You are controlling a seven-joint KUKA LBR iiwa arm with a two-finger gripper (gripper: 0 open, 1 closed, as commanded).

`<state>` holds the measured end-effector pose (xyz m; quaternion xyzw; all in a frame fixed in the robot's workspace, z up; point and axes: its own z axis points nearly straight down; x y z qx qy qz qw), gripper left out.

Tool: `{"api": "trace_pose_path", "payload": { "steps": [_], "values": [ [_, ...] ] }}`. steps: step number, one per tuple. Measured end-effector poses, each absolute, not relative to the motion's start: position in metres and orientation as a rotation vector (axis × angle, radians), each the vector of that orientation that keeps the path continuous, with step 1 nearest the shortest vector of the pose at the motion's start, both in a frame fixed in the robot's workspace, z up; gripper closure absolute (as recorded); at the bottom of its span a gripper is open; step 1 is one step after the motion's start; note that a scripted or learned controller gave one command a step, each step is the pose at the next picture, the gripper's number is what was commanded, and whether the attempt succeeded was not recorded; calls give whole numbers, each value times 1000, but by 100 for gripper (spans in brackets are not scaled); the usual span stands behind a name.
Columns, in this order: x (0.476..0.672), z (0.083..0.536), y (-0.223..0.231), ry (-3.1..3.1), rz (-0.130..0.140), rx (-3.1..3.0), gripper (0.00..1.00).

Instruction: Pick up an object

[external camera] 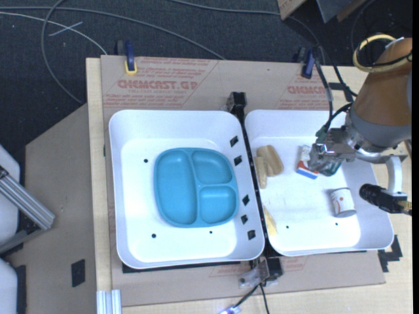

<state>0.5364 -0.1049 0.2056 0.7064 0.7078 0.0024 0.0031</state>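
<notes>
White plastic is most of what I see from up here — two shallow bins side by side on the surface (98,195), which is a pale board with red lettering along its far edge. My left bin (127,175) carries a blue divided plate (195,186), three compartments, lying flat near the middle. My right bin (366,234) has the loose things: a tan, bread-like piece (268,163) close to the divider, a thin yellowish strip (270,222) nearer the front along that same wall, a small white cylinder (341,201) lying on its side toward the right, and a small flat item with red and blue on it (306,169) in the far half of the bin.

My arm (383,93) comes in from the right, its orange band high over the bin's far right corner. My tool (322,157) sits low over the right bin, directly beside the red and blue item and seemingly touching it — whether its tips are apart, together or clamped on anything, I cannot tell; metal and wiring crowd the spot. Blue clamps (130,58) pin the board at its far edge, and cables trail across the dark floor (52,57) beyond.
</notes>
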Motion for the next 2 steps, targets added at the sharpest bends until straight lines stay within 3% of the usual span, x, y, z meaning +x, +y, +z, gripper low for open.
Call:
{"api": "trace_pose_path", "payload": {
  "steps": [1,2],
  "values": [
    [538,235,-105,2220,5,2217,100],
    [563,224,-53,2227,3,2215,100]
  ]
}}
